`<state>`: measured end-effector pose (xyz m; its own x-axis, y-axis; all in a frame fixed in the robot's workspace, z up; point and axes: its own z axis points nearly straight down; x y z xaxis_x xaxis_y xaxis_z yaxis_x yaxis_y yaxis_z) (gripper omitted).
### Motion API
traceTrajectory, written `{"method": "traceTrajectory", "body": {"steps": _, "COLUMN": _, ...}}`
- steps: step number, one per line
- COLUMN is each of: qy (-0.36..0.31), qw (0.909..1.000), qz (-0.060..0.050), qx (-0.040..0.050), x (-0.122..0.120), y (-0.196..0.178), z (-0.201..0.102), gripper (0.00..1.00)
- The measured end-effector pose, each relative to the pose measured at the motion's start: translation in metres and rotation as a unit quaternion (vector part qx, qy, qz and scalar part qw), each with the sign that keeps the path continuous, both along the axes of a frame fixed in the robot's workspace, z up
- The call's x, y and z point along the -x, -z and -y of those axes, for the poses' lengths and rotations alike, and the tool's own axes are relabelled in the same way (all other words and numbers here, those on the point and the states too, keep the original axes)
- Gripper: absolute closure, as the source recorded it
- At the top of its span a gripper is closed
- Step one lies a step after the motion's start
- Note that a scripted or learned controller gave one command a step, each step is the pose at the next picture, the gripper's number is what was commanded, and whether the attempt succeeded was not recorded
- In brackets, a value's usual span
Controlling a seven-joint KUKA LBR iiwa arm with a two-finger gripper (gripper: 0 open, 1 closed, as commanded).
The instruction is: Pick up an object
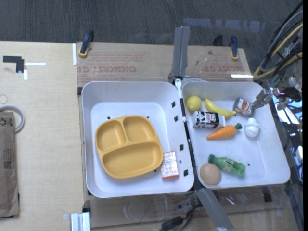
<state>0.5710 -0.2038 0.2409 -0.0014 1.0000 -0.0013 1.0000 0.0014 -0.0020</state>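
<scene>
Tabletop (pixel 43 143): pale wood, two white bins.
Left bin (pixel 91 129): yellow plate (pixel 129 146), small box (pixel 169 165).
Right bin (pixel 269 153): lemon (pixel 193 103), banana (pixel 219 108), carrot (pixel 223 132), green bottle (pixel 228 164).
Gripper (pixel 262 100): by a can (pixel 243 106); grip unclear.

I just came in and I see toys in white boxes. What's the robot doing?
A robot arm is trying to pick something up. Its gripper is reaching into the right bin from the right side, right next to a small can near the back edge. I can't tell whether it has grabbed the can. Nearby lie a lemon, a banana, a little carton, a carrot and a green bottle. The left bin holds a yellow plate and a small box.
</scene>
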Motion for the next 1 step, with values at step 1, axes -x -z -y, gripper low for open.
{"method": "traceTrajectory", "body": {"steps": 1, "qy": -0.050, "qw": 0.9987, "qz": 0.000, "qx": -0.0001, "x": -0.0346, "y": 0.0788, "z": -0.0530, "gripper": 0.00}}
